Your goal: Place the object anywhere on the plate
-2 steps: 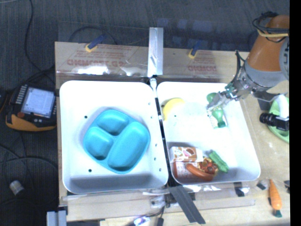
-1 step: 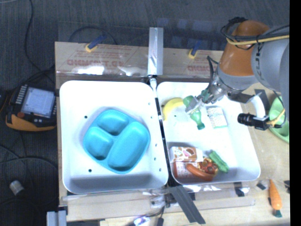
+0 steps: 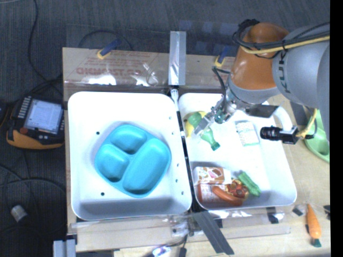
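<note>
small green bottle point(image 3: 210, 139), tilted, perhaps clear-necked, right bin point(image 3: 278, 159)

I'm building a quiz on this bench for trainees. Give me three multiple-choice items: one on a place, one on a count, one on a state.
1. Where does the plate lie?
A. In the left bin
B. In the right bin
C. On the floor

2. How many compartments does the plate have?
A. One
B. Three
C. Five

3. What state is the task in?
A. A bottle lies on the plate
B. Every object lies on the plate
C. No object lies on the plate yet

Key:
1 A, the blue plate sits in the left bin.
2 B, ridges split it into three hollows.
3 C, the green bottle, the sausage pack and the other objects lie in the right bin, where the gripper hangs.
</note>
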Robot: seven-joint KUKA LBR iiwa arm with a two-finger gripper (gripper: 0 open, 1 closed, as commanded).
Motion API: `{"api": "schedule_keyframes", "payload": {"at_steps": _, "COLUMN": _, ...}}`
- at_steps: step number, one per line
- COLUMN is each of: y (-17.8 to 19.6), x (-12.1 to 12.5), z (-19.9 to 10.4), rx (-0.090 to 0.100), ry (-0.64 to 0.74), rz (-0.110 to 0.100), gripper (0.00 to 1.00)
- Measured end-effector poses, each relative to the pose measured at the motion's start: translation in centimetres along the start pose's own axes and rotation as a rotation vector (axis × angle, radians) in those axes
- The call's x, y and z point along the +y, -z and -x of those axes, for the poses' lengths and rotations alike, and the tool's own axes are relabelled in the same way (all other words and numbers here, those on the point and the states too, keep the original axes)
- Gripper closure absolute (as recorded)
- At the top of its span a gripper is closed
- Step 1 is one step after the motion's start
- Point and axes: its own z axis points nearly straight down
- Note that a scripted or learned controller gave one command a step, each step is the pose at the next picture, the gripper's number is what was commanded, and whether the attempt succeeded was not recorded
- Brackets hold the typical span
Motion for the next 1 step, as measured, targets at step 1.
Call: {"api": "schedule_keyframes", "payload": {"at_steps": 1, "y": 2.16, "x": -2.66, "z": -2.34, "rx": -0.001, "ry": 0.047, "rz": -0.002, "gripper": 1.00}}
